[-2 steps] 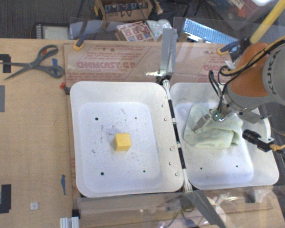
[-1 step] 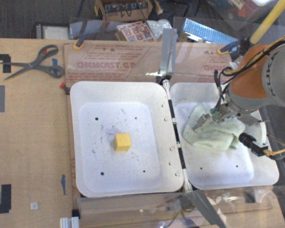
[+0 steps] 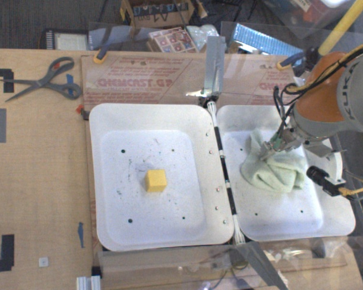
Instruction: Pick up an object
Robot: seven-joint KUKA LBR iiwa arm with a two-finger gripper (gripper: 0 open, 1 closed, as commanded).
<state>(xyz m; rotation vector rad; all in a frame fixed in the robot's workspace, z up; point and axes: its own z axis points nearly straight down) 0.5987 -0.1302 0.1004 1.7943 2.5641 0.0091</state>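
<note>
A small yellow block (image 3: 156,180) lies near the middle of the left white bin (image 3: 103,132). A crumpled pale green cloth (image 3: 271,168) lies in the right white bin (image 3: 302,219), toward its upper middle. My gripper (image 3: 277,145) is down at the cloth's top edge, touching or pressing into its folds. The grey arm with its orange band (image 3: 327,95) reaches in from the right above the bin. The fingertips are buried in the cloth, and no cloth is lifted off the bin floor.
Scissors (image 3: 48,80) lie on the bench at the upper left. A cardboard sheet (image 3: 139,83) sits behind the bins. A metal divider (image 3: 215,71) stands between the bins' far ends. Cables and clutter fill the back.
</note>
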